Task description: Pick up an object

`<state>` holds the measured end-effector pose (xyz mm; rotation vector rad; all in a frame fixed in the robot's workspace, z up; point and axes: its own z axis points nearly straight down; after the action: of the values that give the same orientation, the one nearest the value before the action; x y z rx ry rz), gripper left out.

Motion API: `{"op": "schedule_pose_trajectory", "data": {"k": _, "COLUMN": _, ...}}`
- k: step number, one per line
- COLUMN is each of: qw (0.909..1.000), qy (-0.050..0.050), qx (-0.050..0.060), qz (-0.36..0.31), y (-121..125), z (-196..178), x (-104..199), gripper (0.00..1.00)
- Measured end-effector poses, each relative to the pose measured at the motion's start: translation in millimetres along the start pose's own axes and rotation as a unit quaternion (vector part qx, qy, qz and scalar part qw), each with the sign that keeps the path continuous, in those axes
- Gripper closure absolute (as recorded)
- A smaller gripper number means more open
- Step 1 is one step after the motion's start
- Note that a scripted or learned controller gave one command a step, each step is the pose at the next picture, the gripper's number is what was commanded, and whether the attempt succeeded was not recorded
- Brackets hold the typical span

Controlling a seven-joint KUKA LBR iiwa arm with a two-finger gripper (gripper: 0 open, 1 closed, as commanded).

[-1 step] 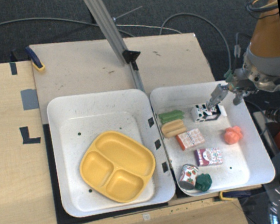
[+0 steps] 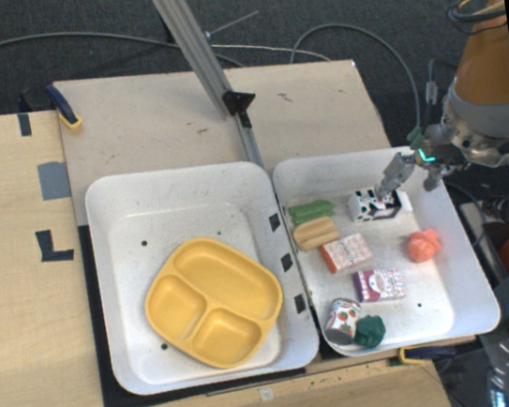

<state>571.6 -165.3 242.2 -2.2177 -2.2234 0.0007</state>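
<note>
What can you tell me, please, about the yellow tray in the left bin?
The yellow tray is a rounded, glossy dish that looks like plastic, moulded into three compartments: one long along its upper right side, two smaller below. It lies flat and right side up, turned at a slant, on the floor of the left bin, toward the near right corner. Nothing sits in its compartments, and it lies apart from the gripper.

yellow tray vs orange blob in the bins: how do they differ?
Bin: the yellow tray lies in the left bin; the orange blob lies in the right bin.
Size: the tray is far larger than the blob.
Shape: the tray is flat with three compartments; the blob is a small rounded lump.
Neighbours: the tray lies alone; the blob lies among several small items.
Shared: both rest on a bin floor, away from the gripper.
</note>
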Motion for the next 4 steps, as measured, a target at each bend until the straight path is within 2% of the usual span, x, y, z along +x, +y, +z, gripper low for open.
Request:
{"op": "schedule_pose_trajectory", "data": {"k": 1, "qw": 1.0000, "qy": 0.000, "qx": 0.003, "qz": 0.000, "y": 8, "z": 59, "x": 2, "gripper": 0.00}}
{"op": "schedule_pose_trajectory", "data": {"k": 2, "qw": 1.0000, "qy": 0.000, "qx": 0.003, "qz": 0.001, "y": 2, "z": 104, "x": 2, "gripper": 0.00}}
{"op": "schedule_pose_trajectory", "data": {"k": 3, "qw": 1.0000, "qy": 0.002, "qx": -0.002, "qz": 0.001, "y": 4, "z": 151, "x": 4, "gripper": 0.00}}
{"op": "schedule_pose_trajectory", "data": {"k": 4, "qw": 1.0000, "qy": -0.001, "qx": -0.006, "qz": 0.000, "y": 6, "z": 137, "x": 2, "gripper": 1.00}}
